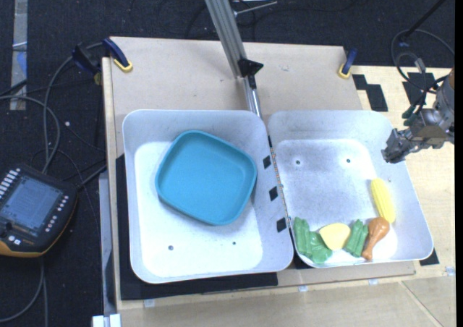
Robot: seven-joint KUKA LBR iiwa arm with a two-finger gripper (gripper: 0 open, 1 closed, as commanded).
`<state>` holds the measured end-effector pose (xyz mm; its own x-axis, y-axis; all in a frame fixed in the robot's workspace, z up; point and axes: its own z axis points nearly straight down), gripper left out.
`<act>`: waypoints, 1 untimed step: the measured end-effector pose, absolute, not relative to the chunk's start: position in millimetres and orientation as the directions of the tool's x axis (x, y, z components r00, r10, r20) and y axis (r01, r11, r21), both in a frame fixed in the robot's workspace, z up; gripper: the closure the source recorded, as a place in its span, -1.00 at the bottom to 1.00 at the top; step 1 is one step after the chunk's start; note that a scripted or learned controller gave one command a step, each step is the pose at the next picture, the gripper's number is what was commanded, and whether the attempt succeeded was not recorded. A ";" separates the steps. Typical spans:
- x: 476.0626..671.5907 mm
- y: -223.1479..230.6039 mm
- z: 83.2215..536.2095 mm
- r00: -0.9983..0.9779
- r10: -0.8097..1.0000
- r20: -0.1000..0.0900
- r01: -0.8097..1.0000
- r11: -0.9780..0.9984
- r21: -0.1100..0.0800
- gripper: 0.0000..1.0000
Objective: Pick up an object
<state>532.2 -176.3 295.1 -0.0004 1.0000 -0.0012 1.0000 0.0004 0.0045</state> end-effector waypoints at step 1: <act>561.0 -127.1 282.0 -0.005 1.000 0.001 1.000 0.005 -0.001 1.00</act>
<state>561.0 -127.1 282.0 -0.0047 1.0000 0.0010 1.0000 0.0047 -0.0009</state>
